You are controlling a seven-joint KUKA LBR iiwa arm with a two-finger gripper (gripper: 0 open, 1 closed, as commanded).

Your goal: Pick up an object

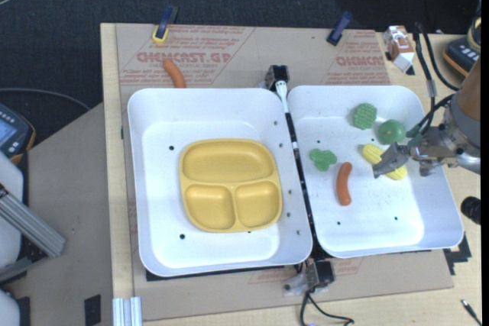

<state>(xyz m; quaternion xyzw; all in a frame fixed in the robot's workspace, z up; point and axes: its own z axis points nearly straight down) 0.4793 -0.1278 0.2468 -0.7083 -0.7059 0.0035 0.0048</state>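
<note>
The right bin [428, 221] holds several toy foods: an orange sausage [344, 183], a small green leafy piece [322, 159], a bumpy green piece [364, 116], a round green ball [392, 131] and a yellow piece [372, 154]. My gripper [406, 163] reaches in from the right and sits low over the yellow piece. Its fingers stand apart, open. The left finger [386, 162] covers the middle of the yellow piece, and yellow shows on both sides of it. I see nothing lifted between the fingers.
The left bin [145, 164] holds a yellow divided plate [229, 185]. Another orange sausage [174, 73] lies on the cardboard behind the left bin. Clamps [162, 25] sit at the board's back edge. Cables and a bracket [278, 77] lie between the bins.
</note>
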